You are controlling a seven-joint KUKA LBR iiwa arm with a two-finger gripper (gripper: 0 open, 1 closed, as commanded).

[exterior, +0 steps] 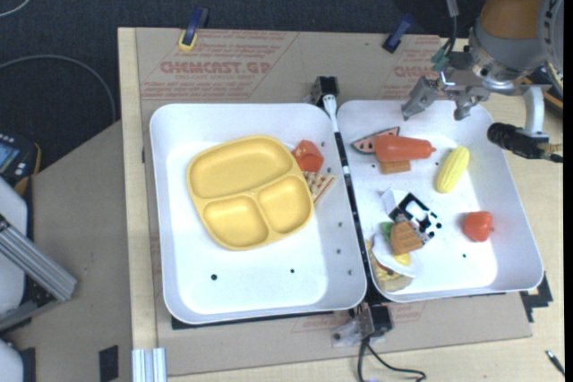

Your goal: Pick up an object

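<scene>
Tool (439,102) spread wide, holding nothing, above right bin (510,264) near orange carrot (403,148)

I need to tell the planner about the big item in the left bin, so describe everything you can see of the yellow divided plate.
The yellow divided plate looks like smooth moulded plastic with rounded corners. It has three compartments: one long section along its far side and two smaller ones nearer the camera. It lies flat, right side up, turned at a slant in the left bin. An orange toy and a waffle-like piece sit against its right edge.
</scene>
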